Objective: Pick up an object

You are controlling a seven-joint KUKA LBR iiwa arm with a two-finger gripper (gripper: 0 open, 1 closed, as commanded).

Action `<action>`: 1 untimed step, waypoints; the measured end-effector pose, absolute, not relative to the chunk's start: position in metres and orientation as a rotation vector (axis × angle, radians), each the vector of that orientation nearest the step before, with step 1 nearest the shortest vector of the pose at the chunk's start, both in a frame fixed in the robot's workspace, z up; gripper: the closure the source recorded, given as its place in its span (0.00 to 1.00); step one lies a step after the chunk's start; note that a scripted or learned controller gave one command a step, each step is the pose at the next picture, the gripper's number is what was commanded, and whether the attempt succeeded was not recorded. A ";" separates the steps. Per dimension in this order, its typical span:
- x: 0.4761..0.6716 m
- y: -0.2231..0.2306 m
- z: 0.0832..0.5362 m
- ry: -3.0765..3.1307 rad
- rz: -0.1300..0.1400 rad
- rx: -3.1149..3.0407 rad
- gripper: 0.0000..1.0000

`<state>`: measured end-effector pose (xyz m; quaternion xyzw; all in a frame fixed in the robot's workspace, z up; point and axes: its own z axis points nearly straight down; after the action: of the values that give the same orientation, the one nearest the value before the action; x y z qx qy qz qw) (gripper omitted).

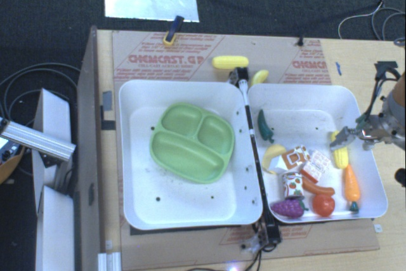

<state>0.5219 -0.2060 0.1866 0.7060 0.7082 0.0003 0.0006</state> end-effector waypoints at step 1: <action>0.540 -0.204 0.083 2.223 0.011 2.220 0.00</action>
<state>0.5397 -0.2043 0.0834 0.7067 0.7075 0.0036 0.0002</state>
